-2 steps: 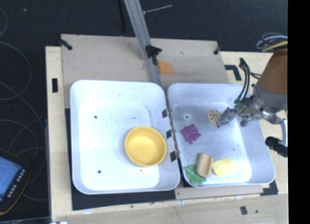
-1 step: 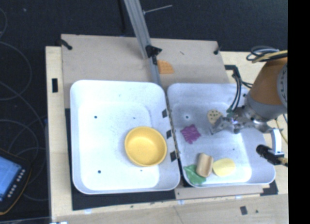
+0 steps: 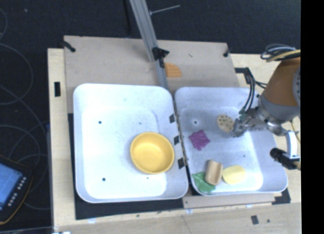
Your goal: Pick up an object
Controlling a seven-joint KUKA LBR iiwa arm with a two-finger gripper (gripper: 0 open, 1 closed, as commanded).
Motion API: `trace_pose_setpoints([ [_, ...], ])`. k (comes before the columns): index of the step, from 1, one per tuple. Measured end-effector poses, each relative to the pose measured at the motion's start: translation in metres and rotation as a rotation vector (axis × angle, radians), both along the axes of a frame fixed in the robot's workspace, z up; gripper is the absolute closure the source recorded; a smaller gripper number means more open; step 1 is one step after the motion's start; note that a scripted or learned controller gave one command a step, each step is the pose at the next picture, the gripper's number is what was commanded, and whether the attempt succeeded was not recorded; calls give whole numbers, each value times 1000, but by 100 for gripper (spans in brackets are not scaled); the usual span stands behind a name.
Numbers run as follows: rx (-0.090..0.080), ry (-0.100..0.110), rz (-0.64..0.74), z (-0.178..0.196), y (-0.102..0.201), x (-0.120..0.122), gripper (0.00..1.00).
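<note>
1. A tablet [image 3: 10, 190] with a lit blue screen lies at the far left edge, off the bench, on the dark floor among loose cables.
2. The left bin [image 3: 91, 101] sits on the bench with its right rim against the rim of the other bin. Its floor shows a few small dark spots.
3. A yellow bowl [image 3: 152, 152] stands upright in the left bin, in the lower right part, close to the right wall but apart from it.
4. A grey metal rail [image 3: 144, 25] runs at a slant from the top of the view down to the gap between the two bins. A small orange tag [image 3: 172, 70] lies on the bench just beside its lower end.
5. The right bin [image 3: 202, 101] holds five small things.
6. A purple piece [image 3: 199, 139] lies near the middle of the right bin, well apart from the walls.
7. A green piece [image 3: 201, 182] lies at the bottom left corner of the right bin, with a tan cylinder [image 3: 213, 171] resting partly on it.
8. A pale yellow lump [image 3: 234, 174] lies just beside the cylinder, on its right, touching or nearly so.
9. A speckled round biscuit [image 3: 224, 122] lies in the upper middle of the right bin.
10. The gripper [image 3: 238, 128] hangs low in the right bin, just beside the biscuit's right edge. I cannot tell how it is set, nor whether it touches the biscuit.
11. The arm [image 3: 281, 93] reaches in from the right, over the right wall of the bin.
</note>
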State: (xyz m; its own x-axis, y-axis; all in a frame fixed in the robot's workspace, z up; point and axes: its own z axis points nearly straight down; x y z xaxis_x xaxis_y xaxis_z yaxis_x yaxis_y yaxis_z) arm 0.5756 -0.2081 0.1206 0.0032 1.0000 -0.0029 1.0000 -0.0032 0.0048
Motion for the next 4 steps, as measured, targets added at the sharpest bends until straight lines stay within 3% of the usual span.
trace_pose_setpoints([
  [3, -1, -3, 7, 155, -16, -1, 100],
  [4, 2, 1, 8, 172, -17, 0, 100],
])
